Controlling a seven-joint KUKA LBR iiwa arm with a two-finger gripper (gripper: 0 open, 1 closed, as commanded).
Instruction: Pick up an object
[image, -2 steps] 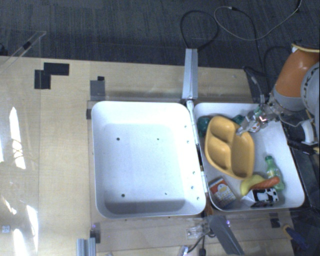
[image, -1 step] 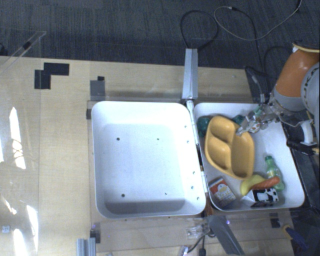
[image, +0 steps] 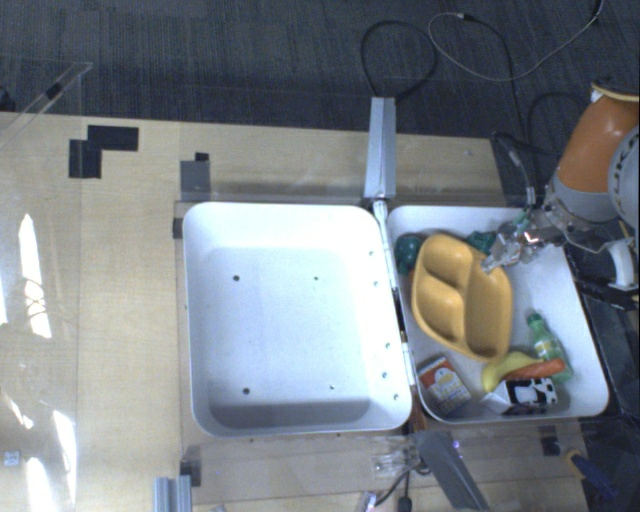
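The left bin (image: 190, 300) offers nothing to be grasped, so the work is confined to the right bin (image: 590, 370). There, a teal object (image: 407, 250) is tucked against the dividing wall, touching the yellow divided dish (image: 460, 300), which is judged the likeliest target. The dish is smooth, glossy and shallow, with two hollows and a raised rim, and it lies tilted across the middle of the bin. A small packet (image: 443, 382) and a banana (image: 500, 370) are seen just below it. The gripper (image: 508, 248) is poised at the dish's upper right rim; whether the jaws are spread or pressed together cannot be told. A sound grasp is best made across the thin rim, since the curved hollows are likely to be slippery, and the lift should be kept slow so the neighbouring items are not dragged.
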